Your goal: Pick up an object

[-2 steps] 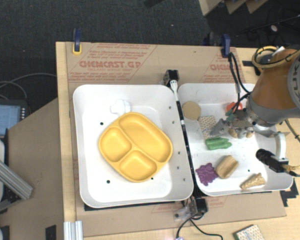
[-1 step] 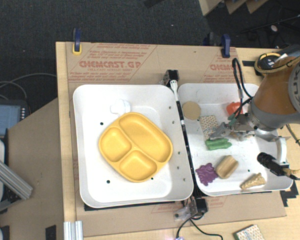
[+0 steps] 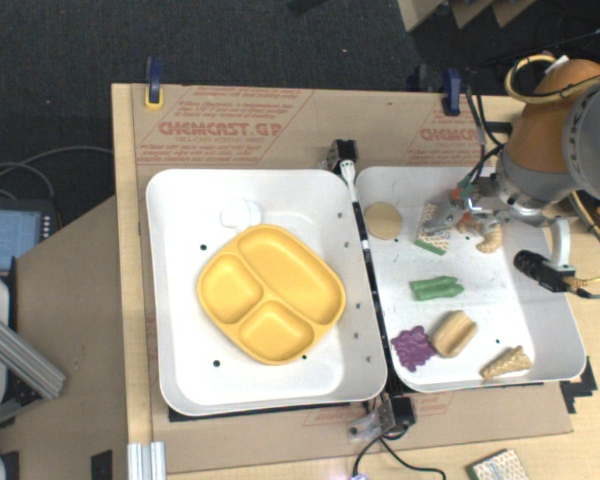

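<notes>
My gripper is low over the far part of the right bin, at the end of the grey and orange arm coming in from the right. Just below it lies a small flat piece with a green edge, close to or touching the gripper. A tan lump lies right of that. A round tan biscuit sits to the gripper's left. Nearer the front are a green vegetable piece, purple grapes, a bread roll and a tan wedge.
The left bin holds a yellow divided plate. A black divider with clamps runs between the bins. Cables trail along the right bin's far right side. Cardboard lies under both bins.
</notes>
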`<action>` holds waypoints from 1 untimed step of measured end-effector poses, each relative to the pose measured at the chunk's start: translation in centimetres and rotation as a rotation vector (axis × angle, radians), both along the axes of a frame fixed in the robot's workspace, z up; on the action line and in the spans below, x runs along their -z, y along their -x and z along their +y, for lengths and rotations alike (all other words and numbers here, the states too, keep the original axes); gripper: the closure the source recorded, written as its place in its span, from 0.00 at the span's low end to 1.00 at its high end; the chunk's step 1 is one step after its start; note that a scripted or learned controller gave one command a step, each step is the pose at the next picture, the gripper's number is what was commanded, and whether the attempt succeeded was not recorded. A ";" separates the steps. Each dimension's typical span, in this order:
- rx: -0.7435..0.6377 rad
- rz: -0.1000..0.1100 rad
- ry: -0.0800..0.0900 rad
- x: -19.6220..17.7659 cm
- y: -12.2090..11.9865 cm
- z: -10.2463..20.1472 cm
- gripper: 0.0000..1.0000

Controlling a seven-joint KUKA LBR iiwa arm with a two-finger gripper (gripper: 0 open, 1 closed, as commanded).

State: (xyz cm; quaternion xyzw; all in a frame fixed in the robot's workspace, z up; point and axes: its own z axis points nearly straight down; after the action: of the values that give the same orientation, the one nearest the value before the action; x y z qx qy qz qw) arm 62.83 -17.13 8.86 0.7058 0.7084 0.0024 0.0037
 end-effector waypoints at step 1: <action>0.007 0.048 -0.017 0.2 -3.4 0.2 0.00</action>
State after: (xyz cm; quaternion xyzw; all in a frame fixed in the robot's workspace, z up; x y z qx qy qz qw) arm 66.24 -16.96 8.68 0.7083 0.7056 -0.0084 -0.0192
